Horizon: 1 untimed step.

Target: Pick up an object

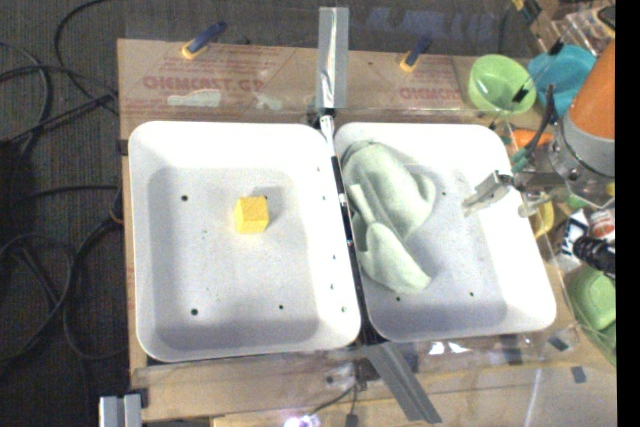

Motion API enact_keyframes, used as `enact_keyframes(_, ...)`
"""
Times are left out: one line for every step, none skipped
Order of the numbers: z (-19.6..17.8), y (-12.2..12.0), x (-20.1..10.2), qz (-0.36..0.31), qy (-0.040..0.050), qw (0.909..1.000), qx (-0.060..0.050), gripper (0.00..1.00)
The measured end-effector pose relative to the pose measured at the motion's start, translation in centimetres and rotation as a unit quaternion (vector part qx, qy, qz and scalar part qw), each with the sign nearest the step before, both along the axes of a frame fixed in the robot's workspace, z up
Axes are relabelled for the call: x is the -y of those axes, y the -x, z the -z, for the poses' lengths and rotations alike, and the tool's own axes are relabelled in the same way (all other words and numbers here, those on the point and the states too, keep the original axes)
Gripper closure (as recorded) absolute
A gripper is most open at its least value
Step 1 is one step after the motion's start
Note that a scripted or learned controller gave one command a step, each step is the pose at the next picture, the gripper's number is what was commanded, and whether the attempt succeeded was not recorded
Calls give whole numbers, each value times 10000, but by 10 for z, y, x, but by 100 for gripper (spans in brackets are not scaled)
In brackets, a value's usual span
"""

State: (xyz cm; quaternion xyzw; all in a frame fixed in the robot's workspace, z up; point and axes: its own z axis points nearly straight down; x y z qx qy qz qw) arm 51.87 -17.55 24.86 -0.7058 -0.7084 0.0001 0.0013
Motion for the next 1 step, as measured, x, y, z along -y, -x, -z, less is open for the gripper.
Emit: enact_keyframes(-15, -37, 40, 587, 10, 9983, 1, 0)
